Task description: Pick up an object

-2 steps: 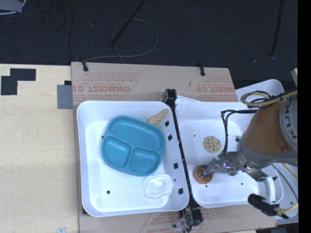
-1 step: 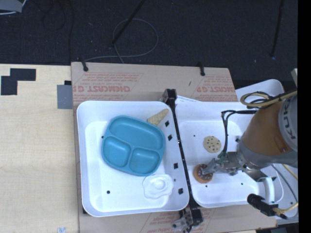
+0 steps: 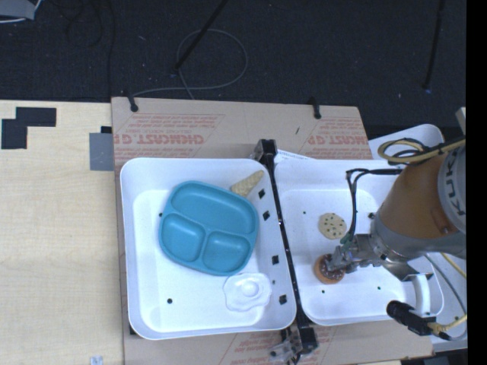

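Observation:
In the right bin lie a round tan cookie with dark chips and, just below it, a brown doughnut-like disc. My gripper sits low over the brown disc, partly covering its upper right side. The arm's orange band and grey wrist hide how the fingers stand. In the left bin rest a blue divided plate, a tan wedge at the plate's upper right, and a white fried-egg-shaped piece.
A black divider runs between the two bins. Black cables loop over the right bin's upper right area. Brown cardboard lies beneath both bins, with a pale wooden bench top to the left.

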